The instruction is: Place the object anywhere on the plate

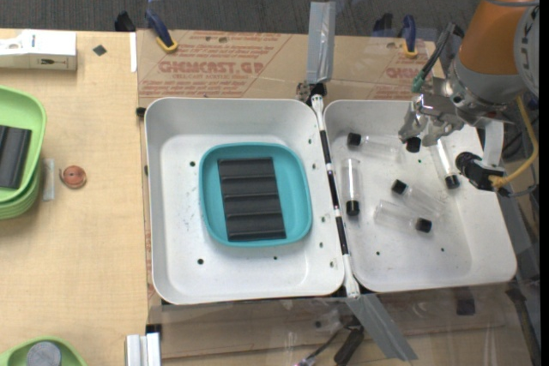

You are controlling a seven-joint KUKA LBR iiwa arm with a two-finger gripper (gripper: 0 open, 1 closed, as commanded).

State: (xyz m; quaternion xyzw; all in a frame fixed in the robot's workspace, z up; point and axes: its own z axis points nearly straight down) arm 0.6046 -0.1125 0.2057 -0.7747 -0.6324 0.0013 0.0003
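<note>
A teal plate (298,195) with a black ridged insert (250,198) lies in the left white bin (171,210). Several clear vials with black caps lie in the right bin (480,257): one vial (350,181) along its left wall, one (367,142) near the back, one (401,219) in the middle, and a loose black cap (399,186). My gripper (418,135) hangs over the back right part of the right bin, far from the plate. Another vial (445,164) lies just right of it and below it.
The grey arm with its orange band (497,21) and cables reaches in over the right bin's far right corner. Cardboard (223,60) stands behind the bins. A green tray (19,154) and a small round disc (74,176) sit on the wooden bench at left.
</note>
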